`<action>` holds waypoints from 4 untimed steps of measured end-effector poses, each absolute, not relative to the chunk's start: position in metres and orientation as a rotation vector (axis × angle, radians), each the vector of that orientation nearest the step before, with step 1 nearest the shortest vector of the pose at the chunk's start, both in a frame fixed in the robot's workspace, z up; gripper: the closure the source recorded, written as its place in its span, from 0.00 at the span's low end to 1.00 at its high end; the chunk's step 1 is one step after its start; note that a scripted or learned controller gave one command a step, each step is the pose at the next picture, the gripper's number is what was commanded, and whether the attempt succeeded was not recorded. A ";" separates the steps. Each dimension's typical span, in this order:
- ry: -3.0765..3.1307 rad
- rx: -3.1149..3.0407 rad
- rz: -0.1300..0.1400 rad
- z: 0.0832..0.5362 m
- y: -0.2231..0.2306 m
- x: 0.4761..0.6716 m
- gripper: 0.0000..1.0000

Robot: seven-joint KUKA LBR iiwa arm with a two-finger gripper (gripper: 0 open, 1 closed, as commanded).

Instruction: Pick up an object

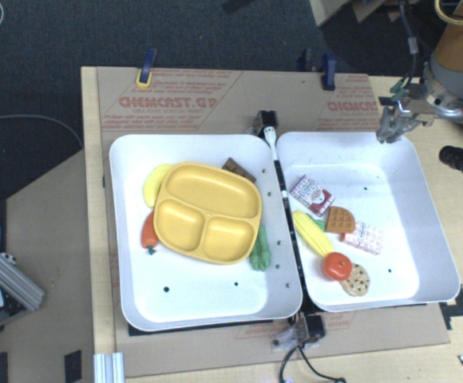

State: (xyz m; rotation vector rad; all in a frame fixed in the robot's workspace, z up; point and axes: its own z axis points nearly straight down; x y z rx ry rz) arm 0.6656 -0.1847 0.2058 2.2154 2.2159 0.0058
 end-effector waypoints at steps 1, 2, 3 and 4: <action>2.219 2.217 0.004 0.227 -0.185 0.667 1.00; 2.226 2.221 -0.001 0.238 -0.145 0.635 1.00; 2.228 2.219 0.000 0.245 -0.104 0.605 1.00; 2.228 2.222 -0.004 0.230 -0.068 0.575 1.00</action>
